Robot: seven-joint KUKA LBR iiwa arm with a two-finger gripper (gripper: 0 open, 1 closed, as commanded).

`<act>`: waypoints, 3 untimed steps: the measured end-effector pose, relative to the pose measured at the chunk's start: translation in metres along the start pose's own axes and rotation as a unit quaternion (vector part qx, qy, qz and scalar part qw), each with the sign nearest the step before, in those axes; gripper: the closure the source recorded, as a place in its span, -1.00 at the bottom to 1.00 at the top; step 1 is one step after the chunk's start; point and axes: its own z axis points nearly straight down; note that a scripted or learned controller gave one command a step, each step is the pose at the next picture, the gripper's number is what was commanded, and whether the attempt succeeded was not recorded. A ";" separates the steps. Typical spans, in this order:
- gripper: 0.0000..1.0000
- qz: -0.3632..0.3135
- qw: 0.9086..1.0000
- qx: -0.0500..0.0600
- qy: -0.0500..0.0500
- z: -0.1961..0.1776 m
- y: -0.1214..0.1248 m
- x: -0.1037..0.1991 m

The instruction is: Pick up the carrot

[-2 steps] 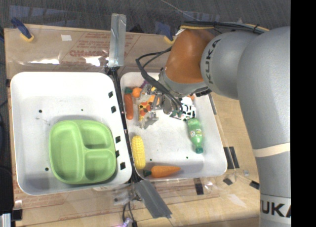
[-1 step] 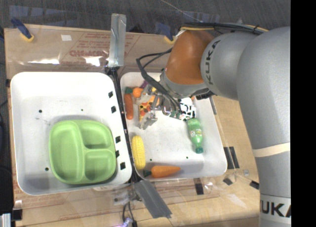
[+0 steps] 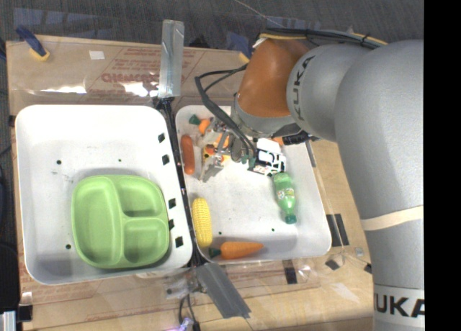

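Camera view shows the gripper (image 3: 214,155) low over the right bin's (image 3: 310,232) far left corner, fingers slightly parted and seemingly empty, probably hunting the carrot (image 3: 240,250), which lies untouched along the near edge beside the corn (image 3: 202,222).

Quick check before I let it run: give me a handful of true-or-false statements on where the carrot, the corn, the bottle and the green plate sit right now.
1. The carrot lies near the front edge of the right bin. True.
2. The corn lies in the left bin. False: it lies in the right bin, along its left wall, just above the carrot.
3. The green divided plate sits in the left bin. True.
4. The green bottle stands upright. False: it lies on its side in the right bin.
5. The hand is over the carrot. False: it is at the far end of the right bin, apart from the carrot.
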 end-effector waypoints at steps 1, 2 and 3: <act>1.00 -0.003 1.000 0.000 -0.001 -0.009 0.002 -0.001; 1.00 0.093 0.996 -0.001 -0.005 -0.155 0.021 0.039; 1.00 0.131 0.991 0.000 0.000 -0.159 0.058 0.110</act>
